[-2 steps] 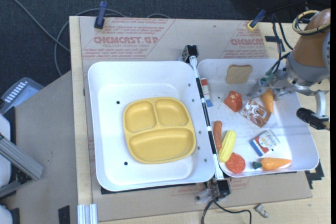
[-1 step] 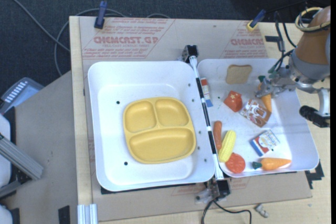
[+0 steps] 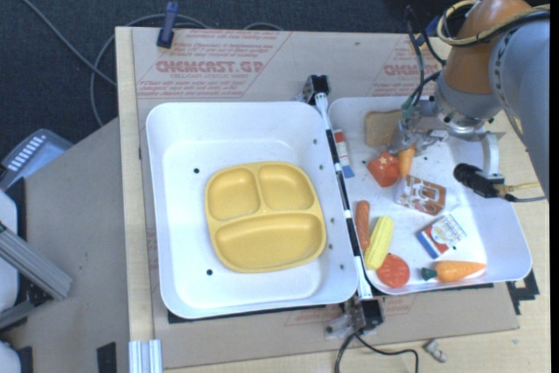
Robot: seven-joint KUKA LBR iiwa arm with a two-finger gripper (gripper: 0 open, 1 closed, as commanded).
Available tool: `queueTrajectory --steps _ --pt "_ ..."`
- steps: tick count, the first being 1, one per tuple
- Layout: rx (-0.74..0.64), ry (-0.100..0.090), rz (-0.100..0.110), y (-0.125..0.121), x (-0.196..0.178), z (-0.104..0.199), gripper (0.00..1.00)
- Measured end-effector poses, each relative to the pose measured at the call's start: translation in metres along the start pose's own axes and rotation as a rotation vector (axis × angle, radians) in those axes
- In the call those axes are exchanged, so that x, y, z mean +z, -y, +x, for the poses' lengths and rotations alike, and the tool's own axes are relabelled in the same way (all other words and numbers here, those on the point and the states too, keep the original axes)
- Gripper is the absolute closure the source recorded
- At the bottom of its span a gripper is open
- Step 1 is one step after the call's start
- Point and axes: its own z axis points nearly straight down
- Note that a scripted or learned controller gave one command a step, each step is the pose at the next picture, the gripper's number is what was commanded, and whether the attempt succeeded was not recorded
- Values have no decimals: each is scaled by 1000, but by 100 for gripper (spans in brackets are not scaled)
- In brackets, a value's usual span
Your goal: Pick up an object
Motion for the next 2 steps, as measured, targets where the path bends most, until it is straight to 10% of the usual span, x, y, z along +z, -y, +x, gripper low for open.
queueTrajectory --steps 1,2 --pt "-6 -2 -22 57 1 31 100" --pt "-8 -2 -24 48 -100 111 100"
